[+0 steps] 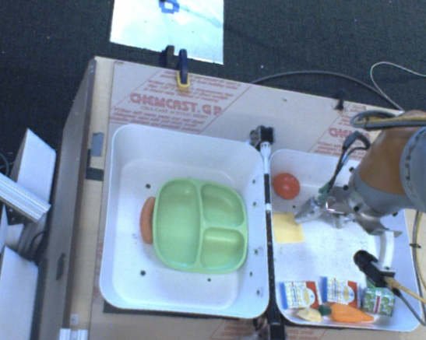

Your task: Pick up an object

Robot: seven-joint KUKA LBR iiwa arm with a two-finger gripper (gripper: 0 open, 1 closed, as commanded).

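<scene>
The right bin (312,162) holds a red tomato (285,186), a yellow cheese slice (287,230), two small colourful cartons (300,294), a green carton (378,300) and an orange carrot (350,313) along its near edge. My gripper (341,222) hangs low over the middle of this bin, just right of the cheese slice and the tomato, with the grey arm and its orange band (383,162) behind it. Nothing shows as held by it.
The left bin (193,144) carries a green divided plate (199,226) with an orange-red sausage (146,219) at its left side. A black divider rail (266,196) runs between the bins. Cables trail across the right bin's far and right edges.
</scene>
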